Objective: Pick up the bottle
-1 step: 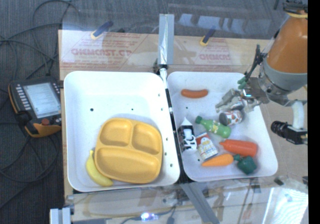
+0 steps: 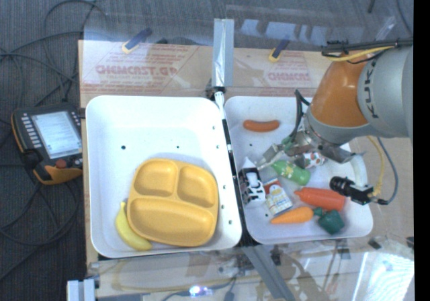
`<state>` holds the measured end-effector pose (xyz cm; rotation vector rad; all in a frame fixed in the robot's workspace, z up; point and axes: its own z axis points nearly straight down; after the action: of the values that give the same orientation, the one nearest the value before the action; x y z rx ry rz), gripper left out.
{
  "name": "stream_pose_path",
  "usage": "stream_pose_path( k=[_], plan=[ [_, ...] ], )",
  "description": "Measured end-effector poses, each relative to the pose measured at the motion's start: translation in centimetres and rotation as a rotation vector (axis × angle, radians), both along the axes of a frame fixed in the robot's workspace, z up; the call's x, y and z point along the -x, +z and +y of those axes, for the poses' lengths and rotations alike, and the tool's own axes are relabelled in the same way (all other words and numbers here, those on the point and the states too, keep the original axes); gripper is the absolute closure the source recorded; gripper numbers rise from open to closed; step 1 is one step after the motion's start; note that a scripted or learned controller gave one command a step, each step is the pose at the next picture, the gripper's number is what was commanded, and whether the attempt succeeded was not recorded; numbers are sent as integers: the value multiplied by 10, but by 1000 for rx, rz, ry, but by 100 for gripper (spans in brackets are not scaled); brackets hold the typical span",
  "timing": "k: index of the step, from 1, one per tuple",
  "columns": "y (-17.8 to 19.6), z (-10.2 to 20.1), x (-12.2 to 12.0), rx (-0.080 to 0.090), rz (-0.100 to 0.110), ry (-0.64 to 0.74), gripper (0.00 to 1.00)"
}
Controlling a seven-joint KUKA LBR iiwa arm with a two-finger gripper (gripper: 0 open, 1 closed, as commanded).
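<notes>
A small green bottle (image 2: pixel 291 172) lies on its side in the middle of the right bin (image 2: pixel 359 226). My gripper (image 2: pixel 296 150) hangs just above the bottle's far side, under the orange wrist band, and hides part of it. I cannot make out whether the gripper touches the bottle.
Around the bottle lie a sausage (image 2: pixel 261 125), a black-and-white item (image 2: pixel 250 185), a small carton (image 2: pixel 277 200), an orange carrot (image 2: pixel 292 216), a red vegetable (image 2: pixel 321 197) and a dark green piece (image 2: pixel 330 222). The left bin (image 2: pixel 107 132) holds a yellow divided plate (image 2: pixel 175 202) and a banana (image 2: pixel 130 230).
</notes>
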<state>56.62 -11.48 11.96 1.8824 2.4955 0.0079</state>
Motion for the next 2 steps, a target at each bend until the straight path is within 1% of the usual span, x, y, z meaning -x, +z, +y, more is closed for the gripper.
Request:
stream_pose_path(
  k=[1,2],
  plan=[
    [-28,-35,22,-1,-1,105,0],
    [-18,-35,20,-1,-6,104,100]
  ],
)
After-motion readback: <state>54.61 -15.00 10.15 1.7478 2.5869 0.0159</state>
